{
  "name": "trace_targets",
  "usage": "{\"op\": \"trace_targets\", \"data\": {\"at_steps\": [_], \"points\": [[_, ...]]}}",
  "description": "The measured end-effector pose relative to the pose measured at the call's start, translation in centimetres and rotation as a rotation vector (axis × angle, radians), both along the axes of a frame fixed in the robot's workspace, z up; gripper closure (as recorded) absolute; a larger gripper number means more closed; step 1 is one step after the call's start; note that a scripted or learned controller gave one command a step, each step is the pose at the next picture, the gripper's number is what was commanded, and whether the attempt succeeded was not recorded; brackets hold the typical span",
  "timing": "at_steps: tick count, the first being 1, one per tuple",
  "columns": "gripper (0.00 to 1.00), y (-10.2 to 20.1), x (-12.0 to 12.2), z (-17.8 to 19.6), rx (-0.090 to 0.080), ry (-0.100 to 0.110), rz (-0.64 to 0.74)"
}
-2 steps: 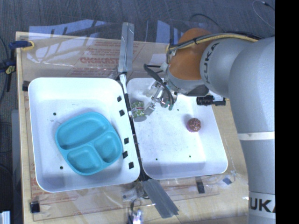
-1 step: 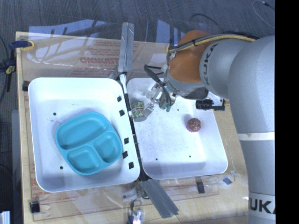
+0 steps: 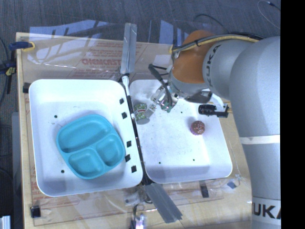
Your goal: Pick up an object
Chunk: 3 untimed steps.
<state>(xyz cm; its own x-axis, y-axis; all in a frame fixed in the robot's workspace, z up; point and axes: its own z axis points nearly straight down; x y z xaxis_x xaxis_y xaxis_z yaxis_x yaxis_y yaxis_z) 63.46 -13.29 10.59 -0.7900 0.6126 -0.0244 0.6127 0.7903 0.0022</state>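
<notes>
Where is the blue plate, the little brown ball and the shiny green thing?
Blue plate (image 3: 90,147), camera view: middle of its dividers.
Brown ball (image 3: 198,127), camera view: its centre.
Shiny green thing (image 3: 140,112), camera view: its top.

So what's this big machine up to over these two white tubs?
A grey robot arm reaches in from the right, and its gripper hangs low over the right tub, near the back left corner. A small greenish object lies just beside it by the divider, and a small reddish ball sits further right. A blue divided plate rests in the left tub. Nothing looks picked up yet.
</notes>
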Motion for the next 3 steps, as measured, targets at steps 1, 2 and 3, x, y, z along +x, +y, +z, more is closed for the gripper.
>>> {"op": "trace_targets", "data": {"at_steps": [1,2,3], "points": [[0.0,1.5,-0.2,-0.5,0.007,0.007,-0.056],[0.0,0.9,0.5,-0.6,0.011,0.007,-0.072],[1.0,0.5,0.7,0.7,0.003,-0.001,-0.071]]}}
